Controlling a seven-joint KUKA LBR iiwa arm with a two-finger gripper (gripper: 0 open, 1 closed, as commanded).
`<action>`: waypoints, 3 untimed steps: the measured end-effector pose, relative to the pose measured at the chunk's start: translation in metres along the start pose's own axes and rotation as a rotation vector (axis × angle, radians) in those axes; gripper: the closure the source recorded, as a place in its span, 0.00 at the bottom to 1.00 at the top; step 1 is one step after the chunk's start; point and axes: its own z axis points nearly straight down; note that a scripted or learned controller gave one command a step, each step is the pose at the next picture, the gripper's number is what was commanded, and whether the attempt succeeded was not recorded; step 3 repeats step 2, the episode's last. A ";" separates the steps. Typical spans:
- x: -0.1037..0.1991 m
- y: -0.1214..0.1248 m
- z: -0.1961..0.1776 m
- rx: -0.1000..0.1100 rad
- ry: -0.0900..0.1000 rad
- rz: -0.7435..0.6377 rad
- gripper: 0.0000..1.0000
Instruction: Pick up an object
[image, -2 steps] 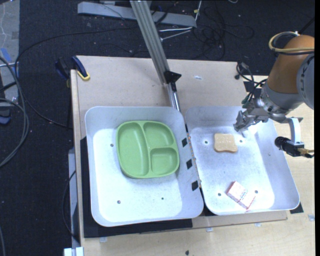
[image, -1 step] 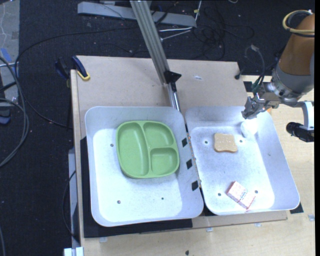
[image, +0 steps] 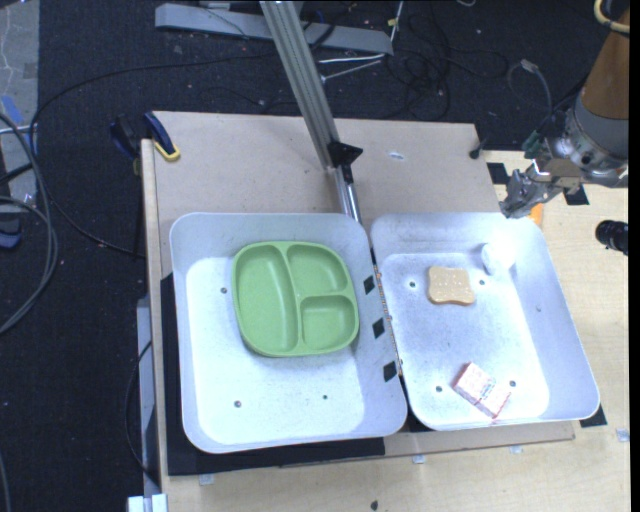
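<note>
My gripper (image: 518, 198) hangs over the far right corner of the right bin (image: 560, 330), above its rim. In that bin lie a tan toast-shaped piece (image: 450, 286), a small white rounded object (image: 497, 256) near the far wall, and a pink and white packet (image: 481, 390) toward the front. The white object sits closest to the gripper, a little below and to its left. I see nothing held in the gripper.
The left bin (image: 200, 400) holds a green divided plate (image: 297, 298). A slanted metal pole (image: 312, 90) runs down to the gap between the bins. Bare wooden bench (image: 250, 165) lies behind the bins, and cables cover the dark floor on the left.
</note>
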 end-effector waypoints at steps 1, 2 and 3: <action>0.048 -0.003 0.003 0.008 0.004 -0.004 1.00; 0.092 0.005 0.010 0.008 0.004 -0.004 1.00; 0.092 0.005 0.010 0.008 0.004 -0.004 1.00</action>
